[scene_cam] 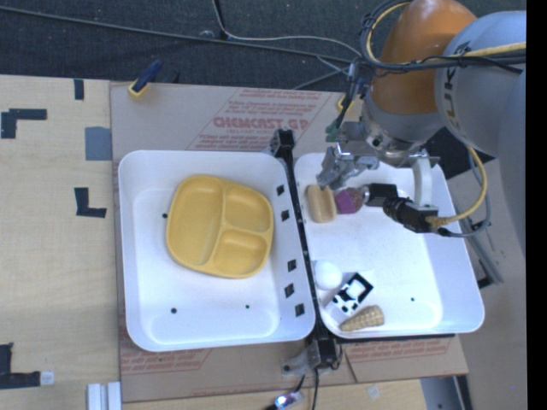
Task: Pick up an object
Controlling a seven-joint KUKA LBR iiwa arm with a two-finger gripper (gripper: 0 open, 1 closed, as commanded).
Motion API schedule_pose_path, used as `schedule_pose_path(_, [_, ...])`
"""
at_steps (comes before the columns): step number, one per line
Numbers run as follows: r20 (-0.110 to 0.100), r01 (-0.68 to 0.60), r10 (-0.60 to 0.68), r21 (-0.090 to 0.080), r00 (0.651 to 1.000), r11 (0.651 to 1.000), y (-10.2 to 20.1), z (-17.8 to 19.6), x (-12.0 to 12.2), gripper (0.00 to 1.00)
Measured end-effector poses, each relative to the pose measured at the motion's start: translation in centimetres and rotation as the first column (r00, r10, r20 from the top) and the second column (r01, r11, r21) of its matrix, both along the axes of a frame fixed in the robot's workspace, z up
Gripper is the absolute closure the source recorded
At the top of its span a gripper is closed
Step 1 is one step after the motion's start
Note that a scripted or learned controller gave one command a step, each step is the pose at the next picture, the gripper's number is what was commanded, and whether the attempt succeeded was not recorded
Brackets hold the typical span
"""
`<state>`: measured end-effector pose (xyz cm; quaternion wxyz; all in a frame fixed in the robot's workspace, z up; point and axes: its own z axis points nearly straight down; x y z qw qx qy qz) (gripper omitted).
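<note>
Basically gripper [335, 176] opening state can't tell; tan block [320, 203] just below it, purple piece [349, 200] beside; risk nudging both, clean miss.

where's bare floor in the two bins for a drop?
Left bin: a strip along the near edge below the yellow tray. Right bin: centre-right, between the claw and the cone. Crowded: by the divider, around the tan block, purple piece, white ball.

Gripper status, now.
Two-finger gripper: low in the right white bin, just above the tan bread-like block and small purple object; open or shut cannot be told.
</note>
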<state>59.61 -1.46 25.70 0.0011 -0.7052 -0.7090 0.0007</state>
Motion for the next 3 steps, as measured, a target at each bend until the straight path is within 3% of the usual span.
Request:
schedule_pose_path(2, [0.001,-0.002,0.002,0.001,1.0,1.0,11.7,-0.8,-0.6,1.0])
schedule_pose_path(3, [0.001,0.003,-0.003,-0.001,1.0,1.0,11.3,-0.8,-0.5,0.0])
